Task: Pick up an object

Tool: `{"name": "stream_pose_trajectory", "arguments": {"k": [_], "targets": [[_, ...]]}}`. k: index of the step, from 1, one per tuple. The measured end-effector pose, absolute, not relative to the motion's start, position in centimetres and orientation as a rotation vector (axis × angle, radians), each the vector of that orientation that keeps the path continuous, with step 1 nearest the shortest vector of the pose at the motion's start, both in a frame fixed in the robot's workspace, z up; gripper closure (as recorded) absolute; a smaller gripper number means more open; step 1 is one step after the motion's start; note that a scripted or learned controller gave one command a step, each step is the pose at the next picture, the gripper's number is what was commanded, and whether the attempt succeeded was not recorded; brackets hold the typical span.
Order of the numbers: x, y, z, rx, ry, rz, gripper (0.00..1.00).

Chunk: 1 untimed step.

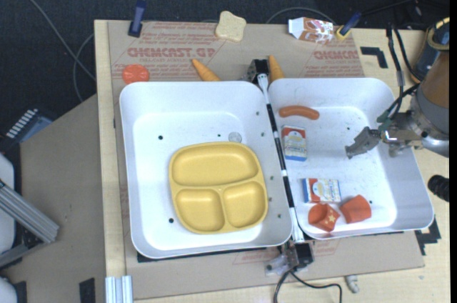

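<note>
White plastic forms the right bin (400, 173), which holds the loose items. A slim orange hot dog (298, 111) lies near the bin's upper left corner. Just below it sits a small white and red carton (294, 143), close to the bin's left wall. Lower down lies a small flat packet with blue and red print (320, 189). Below that, at the bin's bottom edge, a red tomato-like piece (323, 217) and an orange-red block (355, 209) sit side by side.

Grey and dark, the gripper (359, 144) hangs over the middle right of this bin, pointing left and slightly down. Nothing is visibly held, and whether it is open or closed cannot be told. The grey arm (428, 116) enters from the right edge of the frame.

On the left, a second white plastic bin (143, 151) holds a yellow divided tray (218, 186) with three compartments.

Above the bins, on the brown bench (171, 51), lie a beige bread slice (230, 26), an orange carrot (205, 71), an orange-red round lid (135, 73), a blue clip (136, 18) and a white and red carton (311, 29).
</note>
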<state>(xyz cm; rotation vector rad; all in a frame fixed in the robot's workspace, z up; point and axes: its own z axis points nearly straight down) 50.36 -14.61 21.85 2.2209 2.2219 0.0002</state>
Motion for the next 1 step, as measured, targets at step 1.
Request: {"name": "stream_pose_trajectory", "arguments": {"k": [1], "targets": [[54.08,-11.08,8.44,2.220,2.222,0.001,0.00]]}}
